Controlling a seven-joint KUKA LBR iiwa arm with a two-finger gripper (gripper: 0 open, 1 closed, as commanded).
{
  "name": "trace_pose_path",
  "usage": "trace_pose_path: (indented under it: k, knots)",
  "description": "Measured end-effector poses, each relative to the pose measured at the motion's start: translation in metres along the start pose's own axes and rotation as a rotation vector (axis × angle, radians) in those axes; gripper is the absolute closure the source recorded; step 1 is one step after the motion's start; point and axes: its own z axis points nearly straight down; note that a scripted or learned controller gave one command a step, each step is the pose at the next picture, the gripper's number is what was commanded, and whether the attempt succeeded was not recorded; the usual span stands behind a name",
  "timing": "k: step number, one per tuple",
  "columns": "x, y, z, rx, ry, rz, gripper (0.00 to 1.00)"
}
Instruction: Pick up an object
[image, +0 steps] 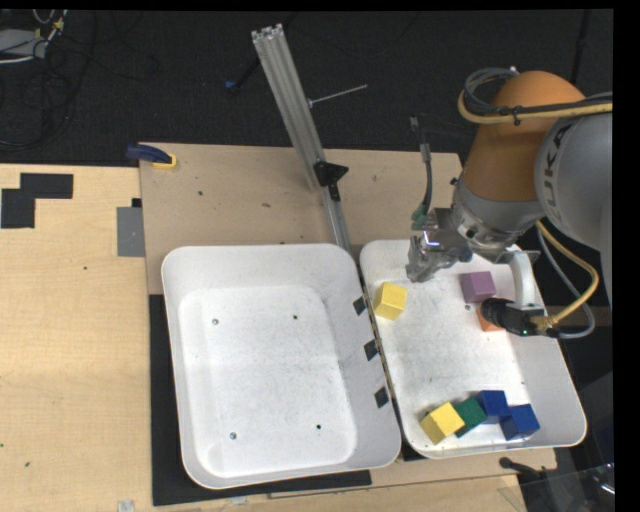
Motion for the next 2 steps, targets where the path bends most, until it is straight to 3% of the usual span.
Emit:
trace_pose_path:
  k: [2]
  knots:
    - [0.109,0.029,0.006,0.002,-0.001,0.0,1.0]
